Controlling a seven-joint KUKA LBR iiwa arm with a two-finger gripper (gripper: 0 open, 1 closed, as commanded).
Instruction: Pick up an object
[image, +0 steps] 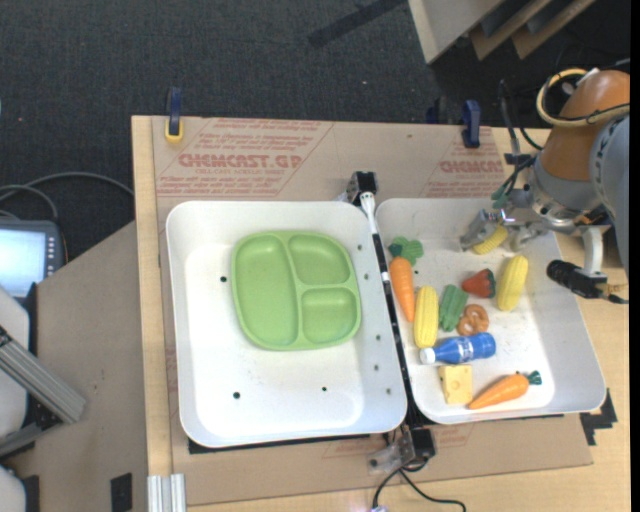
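My gripper (496, 236) is down at the back of the right bin (585, 385), open. Its two fingers stand on either side of a small yellow banana (488, 241) that lies between them; I cannot tell whether they touch it. In front of it lie a red pepper (480, 283) and a yellow corn cob (512, 282). Further left are an orange carrot (402, 285), a second corn cob (425, 315) and a green vegetable (452, 305).
The right bin also holds a pretzel (473, 320), a blue bottle (460, 350), a cheese wedge (457, 383), a second carrot (500, 390) and a green piece (405, 248). A green divided plate (295, 290) lies in the left bin (200, 380).
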